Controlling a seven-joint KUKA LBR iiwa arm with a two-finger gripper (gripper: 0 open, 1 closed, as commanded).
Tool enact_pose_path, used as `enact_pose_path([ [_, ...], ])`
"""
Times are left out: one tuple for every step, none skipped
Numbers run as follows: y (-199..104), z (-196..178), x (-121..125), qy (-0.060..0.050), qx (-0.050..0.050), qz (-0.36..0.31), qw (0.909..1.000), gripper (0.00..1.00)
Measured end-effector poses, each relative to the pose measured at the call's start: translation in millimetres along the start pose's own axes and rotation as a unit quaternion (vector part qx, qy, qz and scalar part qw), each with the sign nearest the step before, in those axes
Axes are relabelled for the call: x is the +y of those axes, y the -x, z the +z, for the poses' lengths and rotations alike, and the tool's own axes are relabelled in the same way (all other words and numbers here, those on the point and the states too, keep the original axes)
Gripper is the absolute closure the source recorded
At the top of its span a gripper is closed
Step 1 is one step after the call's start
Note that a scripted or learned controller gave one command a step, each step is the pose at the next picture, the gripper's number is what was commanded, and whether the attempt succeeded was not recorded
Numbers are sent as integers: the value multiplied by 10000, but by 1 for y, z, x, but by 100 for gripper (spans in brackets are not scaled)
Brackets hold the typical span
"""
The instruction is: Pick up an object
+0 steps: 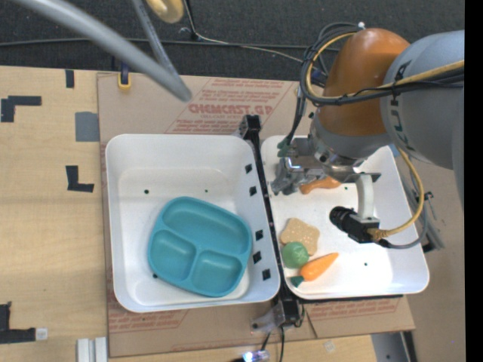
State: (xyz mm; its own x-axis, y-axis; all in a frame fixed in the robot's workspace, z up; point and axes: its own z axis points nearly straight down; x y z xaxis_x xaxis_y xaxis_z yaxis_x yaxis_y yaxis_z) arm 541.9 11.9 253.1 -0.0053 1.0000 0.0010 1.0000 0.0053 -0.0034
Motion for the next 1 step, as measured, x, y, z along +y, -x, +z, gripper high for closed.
enact_pose_path([
  [-43, 6, -24, -3, -2, 1, 10000, 100],
])
